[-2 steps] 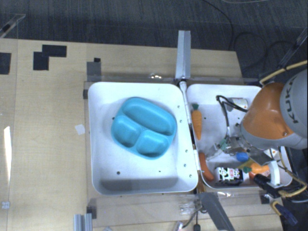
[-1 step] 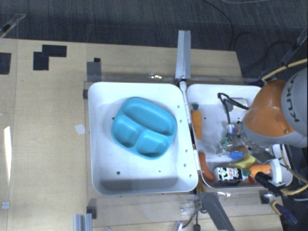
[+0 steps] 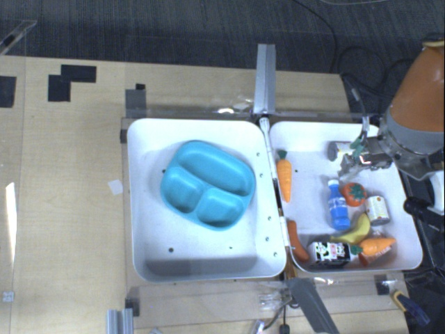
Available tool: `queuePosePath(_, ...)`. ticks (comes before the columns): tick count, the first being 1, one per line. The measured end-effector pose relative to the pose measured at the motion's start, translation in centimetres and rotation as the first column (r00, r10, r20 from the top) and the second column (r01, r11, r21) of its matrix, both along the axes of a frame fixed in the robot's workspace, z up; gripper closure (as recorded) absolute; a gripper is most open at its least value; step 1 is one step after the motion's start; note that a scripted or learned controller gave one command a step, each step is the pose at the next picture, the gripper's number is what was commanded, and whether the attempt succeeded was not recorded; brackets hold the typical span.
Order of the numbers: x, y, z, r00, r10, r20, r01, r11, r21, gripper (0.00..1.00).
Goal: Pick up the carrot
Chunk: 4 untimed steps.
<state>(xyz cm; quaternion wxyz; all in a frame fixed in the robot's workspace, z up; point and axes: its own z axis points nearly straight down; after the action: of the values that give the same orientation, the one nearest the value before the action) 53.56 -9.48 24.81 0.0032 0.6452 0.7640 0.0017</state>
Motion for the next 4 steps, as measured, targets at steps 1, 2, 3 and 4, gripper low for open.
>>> queuePosePath(1,1.7,-9.3,1.2,0.979,0.203,0.000,-0.203,0.979,-0.003,1.00)
queuePosePath(2,4.9,-6.4,-3.0,0.859,0.512,-0.002,-0.512,0.859,-0.003,1.00)
queuePosePath(3,7.1,-11.1,1.4,0.693,0.721,-0.001,-0.721,0.693,-0.009,1.00)
queuePosePath(4,8.8,-10.9,-1.5,0.508,0.861,-0.003,-0.861,0.508,-0.008,1.00)
